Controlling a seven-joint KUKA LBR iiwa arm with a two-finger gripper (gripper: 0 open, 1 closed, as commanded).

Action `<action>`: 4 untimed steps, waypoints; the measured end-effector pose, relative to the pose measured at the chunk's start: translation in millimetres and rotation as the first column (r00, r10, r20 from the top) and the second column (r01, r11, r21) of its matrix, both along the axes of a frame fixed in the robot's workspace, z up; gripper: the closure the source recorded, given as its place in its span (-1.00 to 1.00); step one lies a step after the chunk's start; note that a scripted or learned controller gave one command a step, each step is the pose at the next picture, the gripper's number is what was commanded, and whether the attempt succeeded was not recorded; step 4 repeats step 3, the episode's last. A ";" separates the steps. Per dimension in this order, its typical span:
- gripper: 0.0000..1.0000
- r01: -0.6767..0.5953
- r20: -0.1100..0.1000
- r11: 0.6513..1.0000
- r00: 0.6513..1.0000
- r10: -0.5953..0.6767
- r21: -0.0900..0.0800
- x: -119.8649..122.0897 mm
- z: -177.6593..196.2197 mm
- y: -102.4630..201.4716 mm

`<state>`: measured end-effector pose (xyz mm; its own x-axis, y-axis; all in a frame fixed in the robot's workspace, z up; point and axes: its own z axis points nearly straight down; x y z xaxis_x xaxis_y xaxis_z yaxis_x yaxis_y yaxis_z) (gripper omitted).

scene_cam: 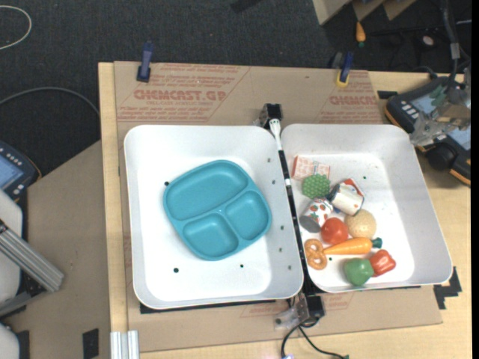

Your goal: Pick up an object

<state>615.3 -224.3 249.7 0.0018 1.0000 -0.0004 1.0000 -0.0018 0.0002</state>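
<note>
We cannot tell how the claw stands, apart or together, and nothing here puts a thing in its hold, so we judge the pick is not yet made. Since the arm reaches in from the right, the right bin (423, 200) should be the one nearer the claw. Every candidate lies there, crowded against that bin's far wall. An orange carrot (348, 247) lies flat, touching a red tomato (334, 230) and a beige round piece (361, 223) on one side. A green fruit (358, 271) and a red pepper (382, 262) sit just beside it on the other. A pretzel (315, 254) is at its far tip, and a white can (346, 197) and a green textured piece (316, 185) lie further along. The crowding is the risk: a descent into the pile could land on two pieces at once, wedge between them, or nudge a round one away. The bin wall could also block a grasp on the pretzel. Beyond, the left bin (142, 200) on the bench (112, 290) holds a teal divided plate (217, 209), well apart from the pile and awkward to grip flat.
</note>
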 end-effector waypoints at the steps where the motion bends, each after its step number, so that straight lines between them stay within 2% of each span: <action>1: 1.00 -0.007 0.003 1.000 1.000 0.007 0.000 53.5 -40.3 31.5; 2: 1.00 0.000 0.002 1.000 1.000 0.000 -0.002 51.4 -57.2 -0.7; 3: 1.00 -0.003 0.007 1.000 1.000 0.003 -0.002 21.9 33.6 29.8; 4: 1.00 -0.003 0.007 1.000 1.000 0.003 -0.002 21.9 33.6 29.8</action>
